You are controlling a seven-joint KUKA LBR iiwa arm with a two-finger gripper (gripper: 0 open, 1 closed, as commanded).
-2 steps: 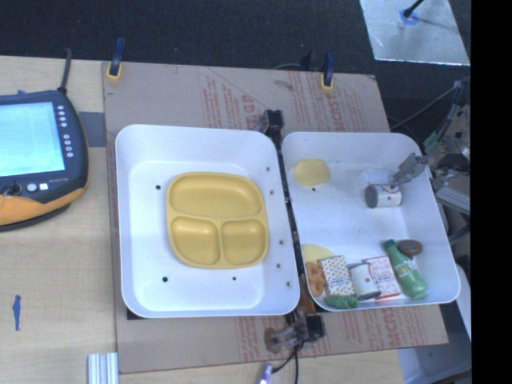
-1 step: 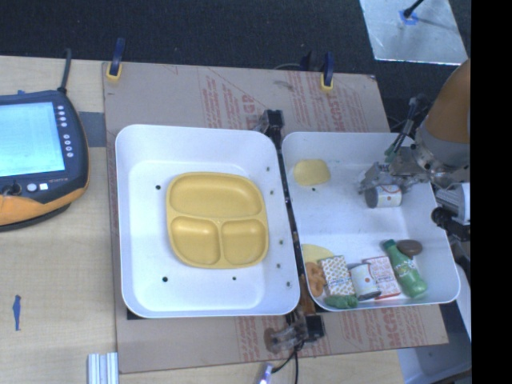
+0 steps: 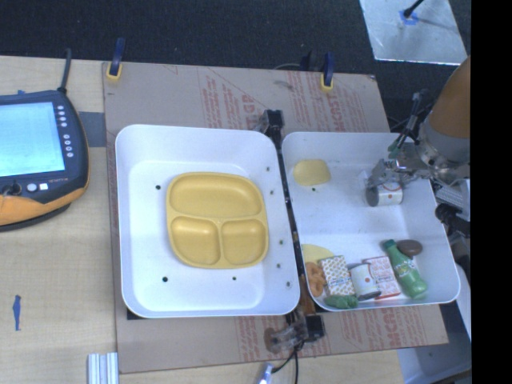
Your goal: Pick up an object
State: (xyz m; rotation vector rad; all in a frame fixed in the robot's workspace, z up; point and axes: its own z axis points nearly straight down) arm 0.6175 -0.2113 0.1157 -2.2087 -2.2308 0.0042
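My gripper hangs low over the upper right part of the right bin. A small white can with a red mark lies right under its tip, touching or nearly touching it. I cannot make out whether the can is held. A pale yellow lump sits at the bin's upper left. Along the bin's front lie a green bottle, a brown round piece, a small tin, two printed packets and a yellow flat piece.
The left bin holds a yellow three-compartment plate. A control tablet rests on the bench at the far left. Clamps hold the cardboard sheet under the bins at its back edge.
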